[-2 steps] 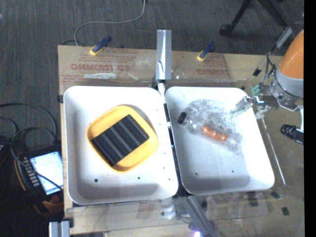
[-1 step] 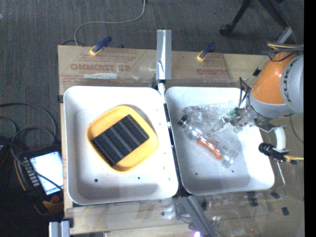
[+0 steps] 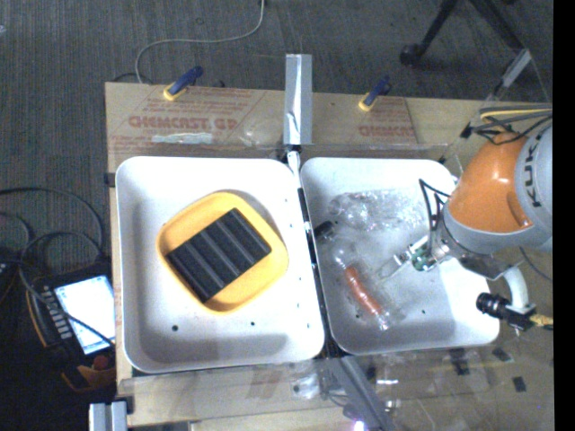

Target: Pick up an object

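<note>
Two white bins side by side on a cardboard-covered bench (image 3: 180, 119).

Left bin (image 3: 144, 330): one yellow pad (image 3: 225, 250) with a black ribbed top, lying flat near the middle, turned at a slant to the bin walls. It touches nothing else.

Right bin (image 3: 431, 326): a clear plastic tube (image 3: 363, 293) with an orange-red insert lies flat, running diagonally from the bin's middle toward its near edge. A crumpled clear wrapper (image 3: 377, 212) sits in the far half, hard to make out against the white. A small dark clip-like bit (image 3: 322, 230) sits at the left wall, too small to identify.

Arm (image 3: 499, 196) comes in from the right, the orange band over the right bin's right wall. Gripper (image 3: 418, 257) is low over the right half of the right bin, near the tube's upper end but apart from it. The tip reads as a small greenish-metal cluster. Can't tell the gripper state, it's too small and seen at a slant. Nothing visibly held.

Both the pad and the tube rest in their bins.

A blue-and-yellow clamp (image 3: 182, 83) and a second clamp (image 3: 375, 92) sit on the bench's far edge. A grey post (image 3: 297, 97) stands between the bins at the far side. A lit screen (image 3: 81, 311) sits on the floor to the left.
</note>
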Motion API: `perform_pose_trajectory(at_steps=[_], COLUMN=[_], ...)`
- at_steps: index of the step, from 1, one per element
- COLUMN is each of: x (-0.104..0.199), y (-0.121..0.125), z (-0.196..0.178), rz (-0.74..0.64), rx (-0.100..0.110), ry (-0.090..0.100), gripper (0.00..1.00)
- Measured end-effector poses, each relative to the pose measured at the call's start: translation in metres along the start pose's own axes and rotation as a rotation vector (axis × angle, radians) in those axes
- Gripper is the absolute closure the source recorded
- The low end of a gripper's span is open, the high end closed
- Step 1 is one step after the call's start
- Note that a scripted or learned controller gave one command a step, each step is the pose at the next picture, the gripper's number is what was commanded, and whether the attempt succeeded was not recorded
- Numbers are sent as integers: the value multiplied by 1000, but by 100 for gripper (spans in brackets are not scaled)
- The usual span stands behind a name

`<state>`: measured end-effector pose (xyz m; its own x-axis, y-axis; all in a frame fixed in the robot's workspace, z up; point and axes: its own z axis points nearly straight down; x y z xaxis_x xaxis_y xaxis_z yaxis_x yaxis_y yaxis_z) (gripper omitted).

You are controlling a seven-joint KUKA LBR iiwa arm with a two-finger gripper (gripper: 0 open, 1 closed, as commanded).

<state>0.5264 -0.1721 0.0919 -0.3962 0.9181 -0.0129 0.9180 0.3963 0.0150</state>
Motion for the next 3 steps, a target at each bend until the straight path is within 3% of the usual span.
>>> perform_pose_trajectory(at_steps=[1, 2, 3], x=[-37, 1, -35], y=[-29, 30, 94], z=[0, -31, 3], rz=[25, -13, 23], rx=[2, 13, 7], ry=[6, 13, 6], gripper=[0, 0, 0])
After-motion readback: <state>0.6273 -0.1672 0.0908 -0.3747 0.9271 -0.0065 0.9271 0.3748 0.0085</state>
